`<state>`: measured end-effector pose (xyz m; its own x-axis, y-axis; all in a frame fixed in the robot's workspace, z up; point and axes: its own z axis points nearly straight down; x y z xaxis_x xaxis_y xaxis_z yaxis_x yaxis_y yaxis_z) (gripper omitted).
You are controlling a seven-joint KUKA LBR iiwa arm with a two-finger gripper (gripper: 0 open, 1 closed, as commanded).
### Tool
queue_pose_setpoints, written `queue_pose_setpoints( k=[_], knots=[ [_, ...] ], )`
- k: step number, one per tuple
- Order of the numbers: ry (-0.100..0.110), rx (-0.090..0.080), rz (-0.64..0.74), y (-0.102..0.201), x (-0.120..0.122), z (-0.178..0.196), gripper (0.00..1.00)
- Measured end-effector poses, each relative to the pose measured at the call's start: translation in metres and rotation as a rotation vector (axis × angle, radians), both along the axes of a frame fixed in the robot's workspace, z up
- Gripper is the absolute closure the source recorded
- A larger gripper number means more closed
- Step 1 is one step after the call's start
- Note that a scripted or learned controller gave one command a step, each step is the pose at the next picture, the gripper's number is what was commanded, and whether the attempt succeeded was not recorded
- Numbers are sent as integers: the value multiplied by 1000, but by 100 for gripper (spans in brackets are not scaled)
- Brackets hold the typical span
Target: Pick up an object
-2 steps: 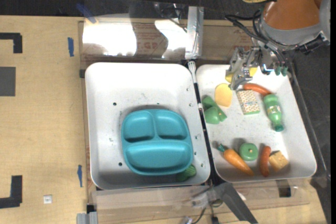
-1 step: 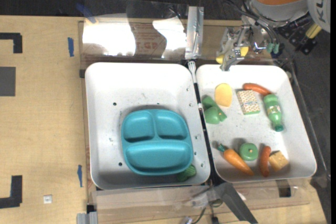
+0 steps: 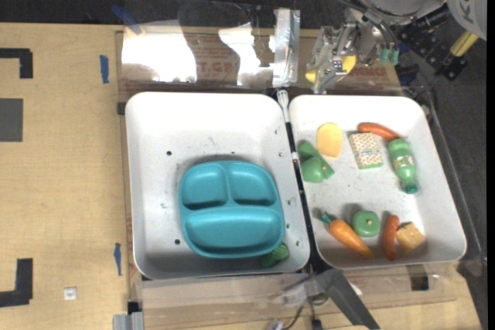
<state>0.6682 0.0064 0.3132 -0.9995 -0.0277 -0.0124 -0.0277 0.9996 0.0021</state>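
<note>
Gripper (image 3: 334, 67) up above the right bin's (image 3: 441, 166) far rim with a small yellow object (image 3: 313, 76) pinched between its fingers, so the pick looks done, only the carry-off remains

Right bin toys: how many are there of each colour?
Green: 3 (pepper, bottle, round toy)
Yellow: 1 (yellow lump)
Red: 2 (back sausage, front sausage)
Orange: 1 (carrot)
Tan: 2 (speckled box, cube)
Total in the right bin: 9
</note>
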Motion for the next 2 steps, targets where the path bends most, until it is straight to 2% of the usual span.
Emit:
queue_pose_setpoints(
  k=[1,2],
  knots=[
    [3,-2,68,32,0,-2,100],
    [1,1,50,96,-6,28,100]
  ],
)
